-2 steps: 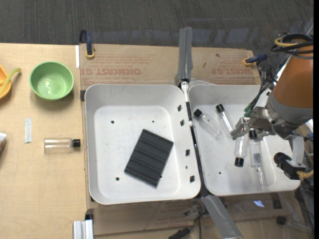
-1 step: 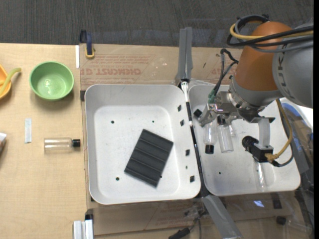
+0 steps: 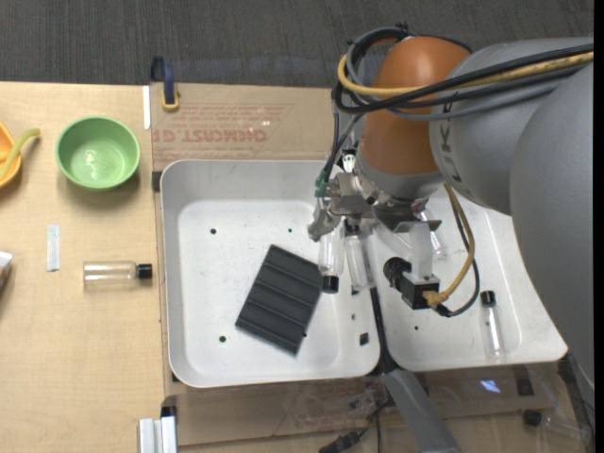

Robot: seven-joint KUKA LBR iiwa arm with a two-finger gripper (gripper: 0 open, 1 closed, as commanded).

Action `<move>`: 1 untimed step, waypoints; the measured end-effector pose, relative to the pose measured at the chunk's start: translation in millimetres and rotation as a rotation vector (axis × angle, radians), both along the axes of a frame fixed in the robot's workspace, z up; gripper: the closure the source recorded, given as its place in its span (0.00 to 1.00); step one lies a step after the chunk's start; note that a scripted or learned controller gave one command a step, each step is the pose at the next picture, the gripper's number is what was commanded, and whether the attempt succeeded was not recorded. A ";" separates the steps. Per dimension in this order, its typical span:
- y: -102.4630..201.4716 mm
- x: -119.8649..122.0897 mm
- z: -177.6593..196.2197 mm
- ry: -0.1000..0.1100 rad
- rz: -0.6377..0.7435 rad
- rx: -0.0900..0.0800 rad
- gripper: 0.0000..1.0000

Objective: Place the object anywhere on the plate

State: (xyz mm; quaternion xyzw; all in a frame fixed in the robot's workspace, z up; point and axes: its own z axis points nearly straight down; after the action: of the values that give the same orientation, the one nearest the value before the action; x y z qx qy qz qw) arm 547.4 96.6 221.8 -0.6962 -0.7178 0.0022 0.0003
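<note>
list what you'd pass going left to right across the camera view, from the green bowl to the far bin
green bowl → clear bottle with black cap → left white bin → black ridged plate → gripper → small clear vial in the right white bin

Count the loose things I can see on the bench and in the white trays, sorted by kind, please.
Black ridged plate: 1
Green bowl: 1
Clear vials, one on the wood, one in the right tray: 2
Small white strip: 1
Total: 5
</note>
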 end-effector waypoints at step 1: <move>63.1 -26.7 -83.4 0.003 0.231 0.001 1.00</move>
State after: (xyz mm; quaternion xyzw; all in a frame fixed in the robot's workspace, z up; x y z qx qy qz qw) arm 520.7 159.7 138.4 -0.6087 -0.7934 0.0030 0.0014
